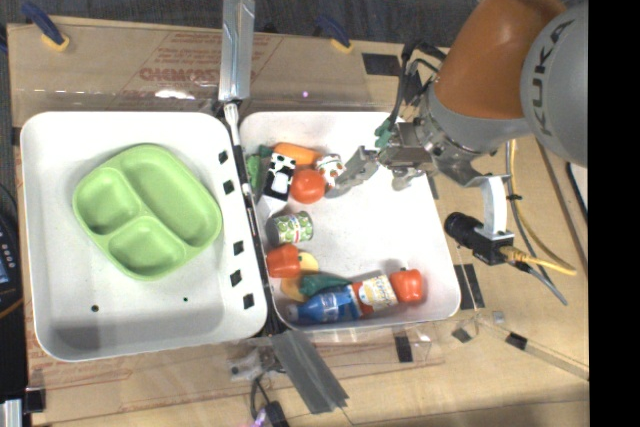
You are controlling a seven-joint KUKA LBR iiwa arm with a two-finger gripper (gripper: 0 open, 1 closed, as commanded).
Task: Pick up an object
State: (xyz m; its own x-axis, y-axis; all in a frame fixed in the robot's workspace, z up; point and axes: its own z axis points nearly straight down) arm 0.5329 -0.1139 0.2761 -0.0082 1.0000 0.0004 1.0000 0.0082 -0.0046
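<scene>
My gripper point(345, 177) hangs low over the upper middle of the right bin point(400, 245), reaching in from the right. Its tip is just right of a red tomato-like ball point(308, 185) and below a small white patterned piece point(328, 163). I see nothing held in it. An orange piece point(293, 154) and a black-and-white piece point(277, 178) lie by the bin's left wall. Lower down are a green can point(291, 229), a red pepper point(283, 261), a blue bottle point(328, 305) and a bottle with a red cap point(392, 288).
The left bin point(60, 315) holds a green divided plate point(147, 209). A metal divider point(236, 55) runs between the bins. A black cable fitting point(475, 235) hangs by the right bin's right rim. The bare white floor of the right bin lies under the gripper.
</scene>
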